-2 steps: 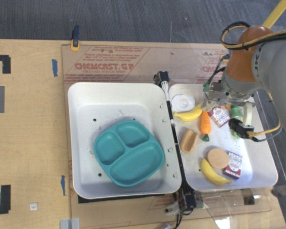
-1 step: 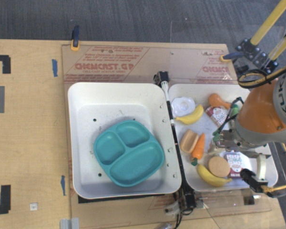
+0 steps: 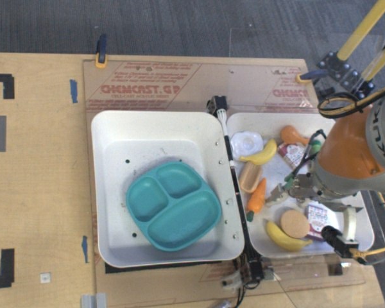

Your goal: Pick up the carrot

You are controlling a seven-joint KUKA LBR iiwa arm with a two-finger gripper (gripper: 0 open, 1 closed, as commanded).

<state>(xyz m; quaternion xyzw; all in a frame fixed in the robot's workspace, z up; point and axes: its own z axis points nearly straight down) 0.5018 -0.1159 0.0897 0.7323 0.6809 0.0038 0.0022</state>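
Look at the right-hand shallow white bin [image 3: 367,231]: the small orange plastic carrot [image 3: 257,196] lies near its left wall, tilted with its narrow tip pointing down toward the lower left, just below a tan hot-dog-bun-shaped toy [image 3: 249,176] and apart from everything else by a little bare white floor. Your grey arm with the orange band [image 3: 354,147] reaches in from the right, and its gripper [image 3: 283,192] sits low over the middle of that bin, just to the right of the carrot — close, but nothing is between the fingers. Whether those fingers are spread or closed you cannot tell from this slant; the metal parts blur together. Around it you can see a yellow toy banana [image 3: 262,153] resting against a round white lid-like piece [image 3: 247,141], an orange-brown drumstick-shaped toy [image 3: 293,135] at the top, and a second yellow banana [image 3: 285,235] at the bottom with a round tan cookie-like disc [image 3: 294,222] touching it. The left white bin [image 3: 109,140] holds a teal three-compartment plate [image 3: 173,205], well apart from the carrot. Both bins sit on the light wooden worktop [image 3: 38,172].
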